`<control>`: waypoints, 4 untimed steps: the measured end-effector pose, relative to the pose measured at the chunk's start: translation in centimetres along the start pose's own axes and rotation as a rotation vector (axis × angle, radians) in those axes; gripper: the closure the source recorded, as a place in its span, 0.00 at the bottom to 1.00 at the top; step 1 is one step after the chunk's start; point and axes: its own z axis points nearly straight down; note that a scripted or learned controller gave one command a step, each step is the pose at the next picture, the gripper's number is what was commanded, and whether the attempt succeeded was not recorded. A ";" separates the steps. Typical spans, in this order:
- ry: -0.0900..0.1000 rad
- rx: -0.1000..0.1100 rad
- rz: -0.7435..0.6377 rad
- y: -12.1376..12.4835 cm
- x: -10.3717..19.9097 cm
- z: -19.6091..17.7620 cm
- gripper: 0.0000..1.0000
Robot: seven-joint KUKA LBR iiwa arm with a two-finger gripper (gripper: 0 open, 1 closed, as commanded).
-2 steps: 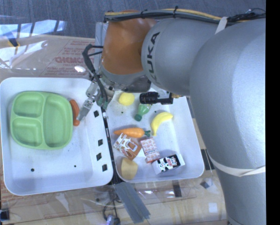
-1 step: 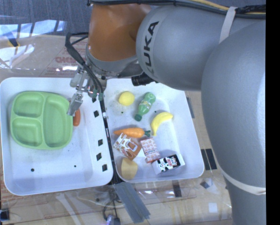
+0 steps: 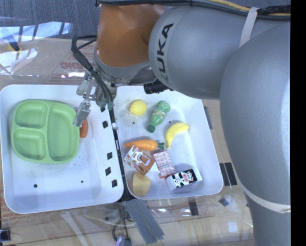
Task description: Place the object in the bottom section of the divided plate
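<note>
From above, the grey arm [image 3: 219,60] with its orange band is reaching in from the right and hanging over the seam between the two white bins. Its tool [image 3: 82,118] is hovering over the left bin [image 3: 55,188], just beside the right edge of the green divided plate [image 3: 44,131]. A small orange-red object [image 3: 84,130], sausage-like in shape, is showing right at the fingertips; it seems to be sitting between them, so the tool is looking pinched on it, though the view is small here. The object is hanging or resting just off the plate's right rim, not inside any of its sections.

The plate is lying in the upper left part of the left bin, with its three compartments bare.

In the right bin [image 3: 206,183] a yellow lemon [image 3: 138,107], a green bottle [image 3: 159,115], a banana [image 3: 175,132], a carrot [image 3: 142,144], two small printed cartons [image 3: 151,161], a milk carton with a cow pattern [image 3: 183,179] and a pale potato-like piece [image 3: 140,184] are lying loosely, well apart from the tool.
</note>
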 end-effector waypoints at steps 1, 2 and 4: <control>-0.002 0.000 -0.002 0.0 -0.1 -1.1 1.00; -0.002 0.000 -0.003 0.0 -0.1 -1.1 0.00; 0.002 0.002 -0.152 3.3 2.5 -1.3 1.00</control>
